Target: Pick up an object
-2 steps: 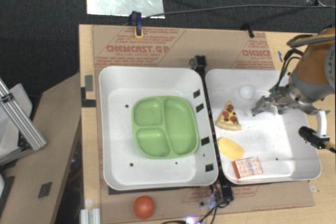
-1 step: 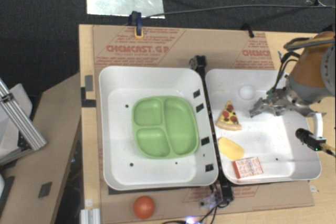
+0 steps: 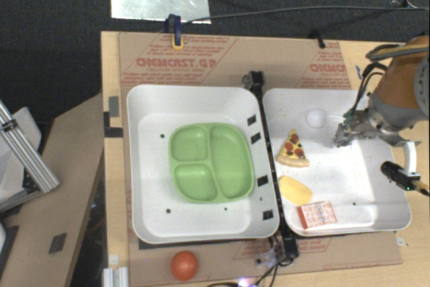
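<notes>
Red-topped pizza slice [image 3: 293, 149] lies near gripper [image 3: 342, 138].

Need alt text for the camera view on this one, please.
The gripper hangs low in the right bin, right of a toy pizza slice, a yellow piece, a red-and-white packet and a white ball. The left bin holds a green divided plate.

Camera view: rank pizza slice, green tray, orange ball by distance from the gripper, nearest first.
From the gripper, in the right bin:
1. Pizza slice, same bin, to the gripper's left in the view.
2. Green tray, in the left bin.
3. Orange ball, outside the bins, on the bench by the left bin's front edge.
</notes>
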{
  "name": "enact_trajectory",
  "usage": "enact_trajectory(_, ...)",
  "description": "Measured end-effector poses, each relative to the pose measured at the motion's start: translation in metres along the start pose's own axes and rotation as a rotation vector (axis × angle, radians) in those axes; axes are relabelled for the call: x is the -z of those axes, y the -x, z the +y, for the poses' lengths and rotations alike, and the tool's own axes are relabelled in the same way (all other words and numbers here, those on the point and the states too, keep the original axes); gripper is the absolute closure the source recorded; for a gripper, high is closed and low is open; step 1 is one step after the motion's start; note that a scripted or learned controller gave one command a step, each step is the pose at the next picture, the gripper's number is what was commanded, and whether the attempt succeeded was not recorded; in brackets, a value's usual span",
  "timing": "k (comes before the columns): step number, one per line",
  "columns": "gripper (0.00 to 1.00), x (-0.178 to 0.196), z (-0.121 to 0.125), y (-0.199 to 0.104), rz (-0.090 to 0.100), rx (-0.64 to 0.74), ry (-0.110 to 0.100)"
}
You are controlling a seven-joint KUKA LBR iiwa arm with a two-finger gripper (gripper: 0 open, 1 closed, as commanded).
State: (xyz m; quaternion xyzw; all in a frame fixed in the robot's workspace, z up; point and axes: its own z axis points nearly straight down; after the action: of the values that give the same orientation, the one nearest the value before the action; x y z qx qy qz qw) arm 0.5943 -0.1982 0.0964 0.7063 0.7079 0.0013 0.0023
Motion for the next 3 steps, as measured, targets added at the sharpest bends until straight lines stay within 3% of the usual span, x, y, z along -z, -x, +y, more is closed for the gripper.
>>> enact_trajectory(3,1.00,0.174,0.013,-0.004,-0.001,0.004,0.004)
